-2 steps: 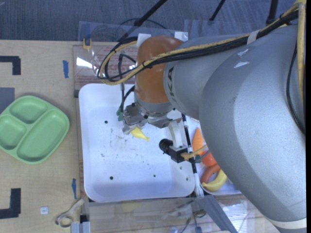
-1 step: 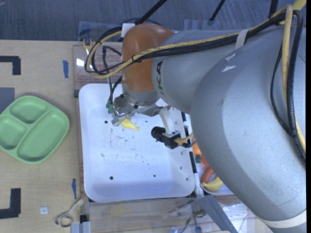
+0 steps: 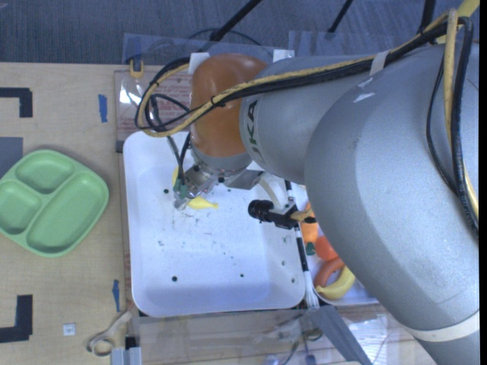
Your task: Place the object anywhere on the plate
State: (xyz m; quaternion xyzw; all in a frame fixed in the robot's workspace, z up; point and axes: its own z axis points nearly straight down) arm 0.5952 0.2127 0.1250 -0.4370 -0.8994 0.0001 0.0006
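So the end effector (image 3: 184, 195) sits right at the small yellow banana-shaped object (image 3: 202, 202) in the white bin (image 3: 221, 272); can't tell its grip. Green sectioned plastic plate (image 3: 52, 201) lies well left.

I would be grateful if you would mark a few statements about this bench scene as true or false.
1. The green plate has three compartments. True.
2. The yellow object lies on the plate. False: it lies in the white bin, beside the end effector.
3. The plate sits inside the white bin. False: it rests on the wooden bench, left of the bin.
4. The arm's orange band is above the bin. True.
5. A banana lies right of the bin's right wall. True.
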